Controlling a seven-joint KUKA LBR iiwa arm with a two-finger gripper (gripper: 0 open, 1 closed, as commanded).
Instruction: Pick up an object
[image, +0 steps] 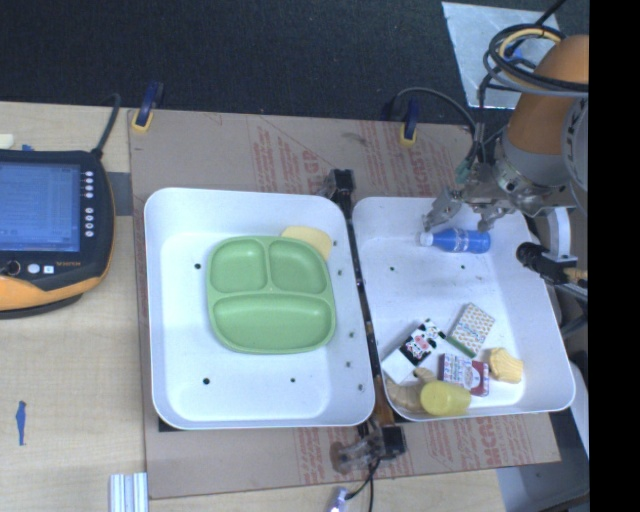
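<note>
- One small blue bottle (462, 241) with a white cap is what I take for the task's thing; it lies on its side, cap end toward the left, blue body toward the right.
- It rests in the upper part of the right bin (395, 300), near the far wall, well apart from the clutter at the bin's lower edge.
- From my seat the tool (467, 213) reads as spread open, one finger angling down to the left near the cap and the other to the right over the blue body.
- I see nothing pinched between the fingers; whether a fingertip touches the bottle I cannot tell.
- The bottle lies just below the tool, roughly between the two spread fingertips and lengthwise across them.
- Down in that bin's near corner I see a yellow lump (444, 399), a black-and-white cow-patterned piece (421, 343) and a small checked packet (472, 326).
- The left bin (180, 300) holds a green divided plate (269, 295), with a pale yellow object (308, 239) touching its upper right rim.
</note>
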